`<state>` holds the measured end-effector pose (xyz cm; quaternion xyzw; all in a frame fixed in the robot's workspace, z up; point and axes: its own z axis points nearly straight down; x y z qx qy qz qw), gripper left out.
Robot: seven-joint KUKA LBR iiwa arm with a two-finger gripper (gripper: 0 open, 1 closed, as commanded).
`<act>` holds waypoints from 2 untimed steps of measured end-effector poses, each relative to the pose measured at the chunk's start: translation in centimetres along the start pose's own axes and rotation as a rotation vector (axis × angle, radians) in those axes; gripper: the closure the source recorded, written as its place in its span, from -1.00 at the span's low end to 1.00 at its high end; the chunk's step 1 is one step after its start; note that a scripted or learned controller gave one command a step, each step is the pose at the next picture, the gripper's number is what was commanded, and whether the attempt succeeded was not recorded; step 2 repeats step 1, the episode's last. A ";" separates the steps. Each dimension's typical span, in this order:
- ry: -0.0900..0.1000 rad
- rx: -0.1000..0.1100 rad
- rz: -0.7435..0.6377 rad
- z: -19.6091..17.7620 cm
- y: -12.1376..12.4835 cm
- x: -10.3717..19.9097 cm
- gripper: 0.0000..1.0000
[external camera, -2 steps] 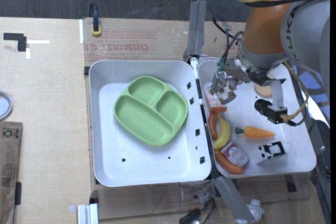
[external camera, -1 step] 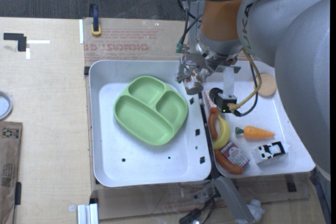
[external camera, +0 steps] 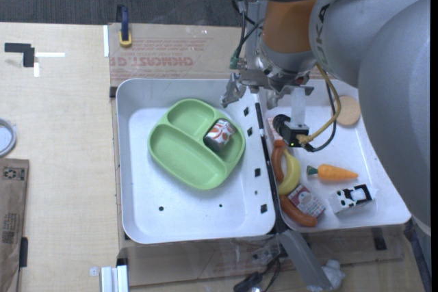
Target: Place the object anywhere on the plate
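Although the small can (external camera: 220, 134) lies on its side in a compartment of the green plate (external camera: 179, 162), against the inner ridge, its handling can still be judged; it looks light and stiff, with a smooth printed wall that may slip or roll; hold would best be taken across the round body, away from the rims. The placing appears done, judged from how the can rests. The gripper (external camera: 254, 90) hangs above the far rim where the two bins meet, beyond the plate and apart from the can; whether it is open or closed cannot be told, since that part is dark and crowded by cables. The plate sits in the left bin (external camera: 137, 205). In the right bin (external camera: 383, 212) a banana (external camera: 289, 173), a carrot (external camera: 334, 174), a sausage (external camera: 298, 213), a small packet (external camera: 306, 201), a black-and-white carton (external camera: 353, 197) and a tan disc (external camera: 348, 110) are seen, all well apart from the plate. Only the plate's ridge and raised rim stand near the can and would crowd a grasp from the side.
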<state>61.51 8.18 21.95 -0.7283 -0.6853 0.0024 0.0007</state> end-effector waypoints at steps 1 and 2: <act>0.000 0.002 -0.114 0.1 -1.6 1.1 -1.00; 0.000 0.002 -0.114 0.1 -1.6 1.1 -1.00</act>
